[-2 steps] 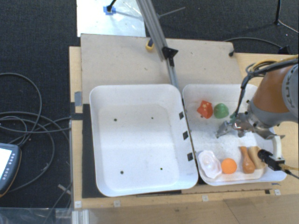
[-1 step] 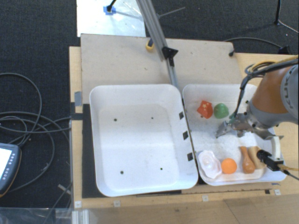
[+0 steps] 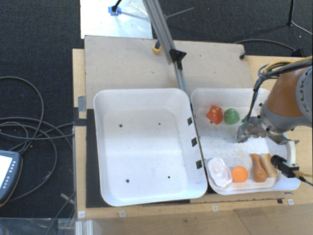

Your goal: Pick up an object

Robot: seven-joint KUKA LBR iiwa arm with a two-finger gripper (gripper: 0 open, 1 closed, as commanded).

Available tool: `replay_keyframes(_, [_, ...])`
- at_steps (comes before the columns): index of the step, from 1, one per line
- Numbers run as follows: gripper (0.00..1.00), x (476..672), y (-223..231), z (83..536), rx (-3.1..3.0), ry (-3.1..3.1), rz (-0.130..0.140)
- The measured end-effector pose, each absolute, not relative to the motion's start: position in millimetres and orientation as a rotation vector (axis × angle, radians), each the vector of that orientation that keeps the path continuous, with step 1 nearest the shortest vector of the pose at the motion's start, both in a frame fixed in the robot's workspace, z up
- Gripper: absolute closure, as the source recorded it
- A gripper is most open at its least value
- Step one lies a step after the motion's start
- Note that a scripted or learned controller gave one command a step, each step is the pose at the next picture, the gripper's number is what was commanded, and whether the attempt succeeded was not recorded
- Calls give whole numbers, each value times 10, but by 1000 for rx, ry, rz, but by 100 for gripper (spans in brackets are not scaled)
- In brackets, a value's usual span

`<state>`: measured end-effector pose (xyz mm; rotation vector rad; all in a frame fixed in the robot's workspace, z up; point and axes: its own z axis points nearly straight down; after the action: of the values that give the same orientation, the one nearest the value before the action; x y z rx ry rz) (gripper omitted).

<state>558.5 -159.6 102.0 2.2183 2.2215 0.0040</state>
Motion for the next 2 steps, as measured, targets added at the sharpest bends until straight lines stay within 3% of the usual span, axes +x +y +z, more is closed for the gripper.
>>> replay_keyframes(2, [100,5707,-1425,2050,2210,2225,6])
